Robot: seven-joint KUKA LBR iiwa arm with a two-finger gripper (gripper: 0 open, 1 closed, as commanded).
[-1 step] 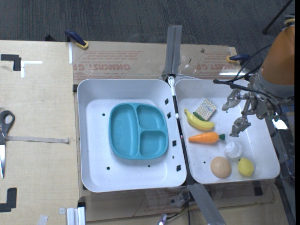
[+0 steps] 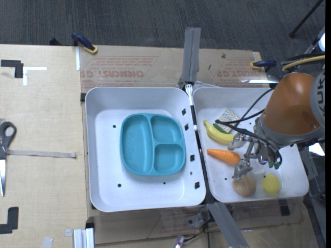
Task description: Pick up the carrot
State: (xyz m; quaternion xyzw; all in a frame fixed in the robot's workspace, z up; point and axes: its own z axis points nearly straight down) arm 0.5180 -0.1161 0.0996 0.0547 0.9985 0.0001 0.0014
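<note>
Gripper (image 2: 242, 170) low in the right bin (image 2: 289, 192), just above the brown potato (image 2: 244, 185), fingers too small and blurry to tell if apart or together. Carrot (image 2: 223, 155) flat on the bin floor just to the left of the gripper, nothing pinching it, with the banana (image 2: 217, 132) above and the lemon (image 2: 271, 183) right of the potato. Blue tray (image 2: 153, 144) in the left bin (image 2: 101, 154), three parts in it.

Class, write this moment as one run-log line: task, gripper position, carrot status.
task: pick up carrot | gripper: right bin, just right of carrot | carrot: lying in bin, not held
</note>
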